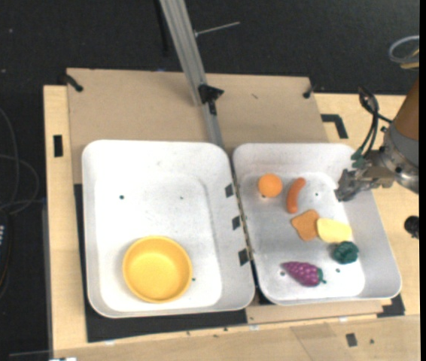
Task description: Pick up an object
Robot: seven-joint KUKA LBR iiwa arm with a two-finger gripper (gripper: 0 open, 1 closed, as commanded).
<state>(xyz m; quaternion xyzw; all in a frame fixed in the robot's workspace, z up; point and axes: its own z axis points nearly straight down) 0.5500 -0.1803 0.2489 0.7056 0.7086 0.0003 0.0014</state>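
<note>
The right bin [273, 160] holds several toy foods: an orange ball [270, 186], an orange-red sausage [296, 194], a tan slice [305, 224], a yellow piece [334, 231], a dark green piece [345, 253] and a purple grape bunch [302, 273]. My gripper [346, 186] hangs over the right part of this bin, to the right of the sausage and above the yellow piece. Nothing shows between its fingers.
The left bin [153, 179] carries a yellow bowl [157, 268] near its front. A metal post [190, 59] slants up from between the bins at the back. Cables run along the arm at the right.
</note>
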